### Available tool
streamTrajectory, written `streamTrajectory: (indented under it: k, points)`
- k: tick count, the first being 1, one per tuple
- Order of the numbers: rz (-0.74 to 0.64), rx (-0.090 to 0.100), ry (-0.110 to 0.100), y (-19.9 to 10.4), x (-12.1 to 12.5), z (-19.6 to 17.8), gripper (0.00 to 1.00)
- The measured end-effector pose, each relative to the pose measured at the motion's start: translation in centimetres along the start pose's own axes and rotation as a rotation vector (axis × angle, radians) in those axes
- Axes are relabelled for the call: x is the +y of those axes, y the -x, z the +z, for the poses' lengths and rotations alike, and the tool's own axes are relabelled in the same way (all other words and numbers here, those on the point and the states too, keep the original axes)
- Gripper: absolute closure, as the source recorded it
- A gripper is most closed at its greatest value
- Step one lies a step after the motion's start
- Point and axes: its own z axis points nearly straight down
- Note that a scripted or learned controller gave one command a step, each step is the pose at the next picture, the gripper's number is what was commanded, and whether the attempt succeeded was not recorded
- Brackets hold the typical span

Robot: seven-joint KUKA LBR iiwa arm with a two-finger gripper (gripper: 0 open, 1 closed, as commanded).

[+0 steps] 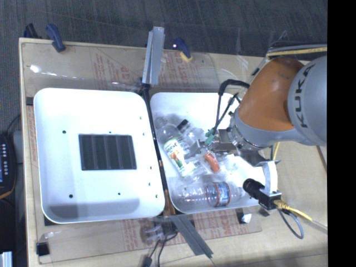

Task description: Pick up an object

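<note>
Right bin (183, 102) holds crowded bottles (177, 152) beneath the end effector (214, 149).

Left bin (55, 121) with dark ribbed rectangle (107, 152) at centre. Blue clamps (55, 38) (182, 48) beyond bin's far edge; grey post (153, 54) at far right corner. Wooden bench (83, 57) beneath.

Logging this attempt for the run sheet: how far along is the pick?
Done: the grey arm with the orange band has reached over the right white bin. In hand: its gripper sits low among the clear plastic bottles, beside a small orange object. Left: nothing visibly lifted; a blue-labelled clear bottle lies along the near wall.
</note>
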Motion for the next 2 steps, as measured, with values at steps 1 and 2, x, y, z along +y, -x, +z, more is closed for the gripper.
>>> streamTrajectory:
  k: [1, 2]
  points:
    - [-0.022, 0.000, -0.001, 1.2, 0.4, 8.8, 0.00]
    - [-0.076, 0.000, 0.000, 2.5, 8.7, 14.1, 0.00]
